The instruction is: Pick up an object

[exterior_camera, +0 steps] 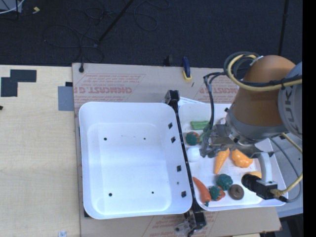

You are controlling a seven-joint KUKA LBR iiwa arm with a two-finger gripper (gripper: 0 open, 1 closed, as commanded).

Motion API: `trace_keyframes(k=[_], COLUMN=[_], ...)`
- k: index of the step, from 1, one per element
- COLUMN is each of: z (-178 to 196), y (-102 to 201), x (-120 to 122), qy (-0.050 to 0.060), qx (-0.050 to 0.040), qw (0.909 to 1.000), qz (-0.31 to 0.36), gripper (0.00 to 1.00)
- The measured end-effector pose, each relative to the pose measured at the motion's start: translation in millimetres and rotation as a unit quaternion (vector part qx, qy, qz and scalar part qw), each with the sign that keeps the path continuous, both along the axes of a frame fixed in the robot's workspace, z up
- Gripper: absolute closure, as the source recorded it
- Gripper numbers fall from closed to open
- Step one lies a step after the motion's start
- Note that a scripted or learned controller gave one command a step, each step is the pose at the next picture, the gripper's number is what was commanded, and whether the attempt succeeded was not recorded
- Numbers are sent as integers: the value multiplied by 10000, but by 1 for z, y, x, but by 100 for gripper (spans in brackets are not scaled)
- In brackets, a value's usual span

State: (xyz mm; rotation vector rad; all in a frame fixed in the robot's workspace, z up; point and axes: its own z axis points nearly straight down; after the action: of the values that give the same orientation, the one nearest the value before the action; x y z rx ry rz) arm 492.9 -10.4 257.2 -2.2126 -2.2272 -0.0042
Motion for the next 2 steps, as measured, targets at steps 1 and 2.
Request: trace_keyframes(k=[1, 2], z=[53, -121], y=[94, 133], x=[72, 47], qy=[-15, 107], qx=[-2, -28], qw=[10000, 9999], qz=[7, -23], gripper=[100, 100])
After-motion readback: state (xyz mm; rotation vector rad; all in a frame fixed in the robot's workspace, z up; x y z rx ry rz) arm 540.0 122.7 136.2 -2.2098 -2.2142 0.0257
